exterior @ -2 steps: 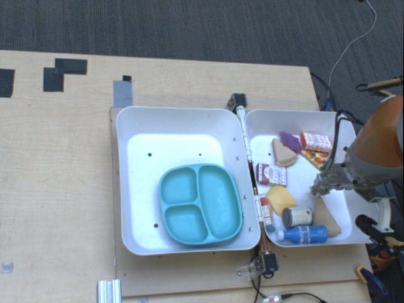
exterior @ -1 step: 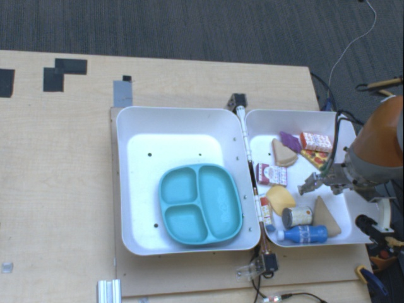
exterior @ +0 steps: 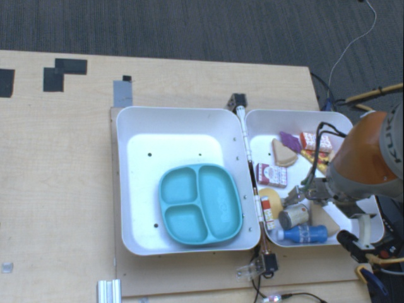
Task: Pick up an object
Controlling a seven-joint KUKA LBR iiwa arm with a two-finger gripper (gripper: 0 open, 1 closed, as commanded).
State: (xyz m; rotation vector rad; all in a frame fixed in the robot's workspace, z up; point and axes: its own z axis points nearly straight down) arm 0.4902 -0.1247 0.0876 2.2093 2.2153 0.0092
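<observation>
The likeliest object for the pick is the grey can [exterior: 294,216], lying on its side low in the right bin [exterior: 265,124], just below the pincer [exterior: 302,194]. Whether the pincer stands apart or together I cannot tell; the wrist hides it, and nothing shows between its tips.

The risk, as I judge it, is crowding. A blue bottle [exterior: 305,234] lies just beside the can toward the near wall, a yellow piece [exterior: 271,201] and a red-and-white carton [exterior: 273,174] sit close on the left, so a descent slightly off could land on two things at once or shove the round can rolling away. A tan wedge [exterior: 285,153], a purple item [exterior: 290,139] and a red packet [exterior: 316,142] fill the far end.

Free room is scarce: the dividing wall is near on the left, the near rim just past the bottle. The left bin [exterior: 139,144] holds a blue divided tray [exterior: 201,202], with bare floor behind it, and the table [exterior: 57,188] lies wide around both.
</observation>
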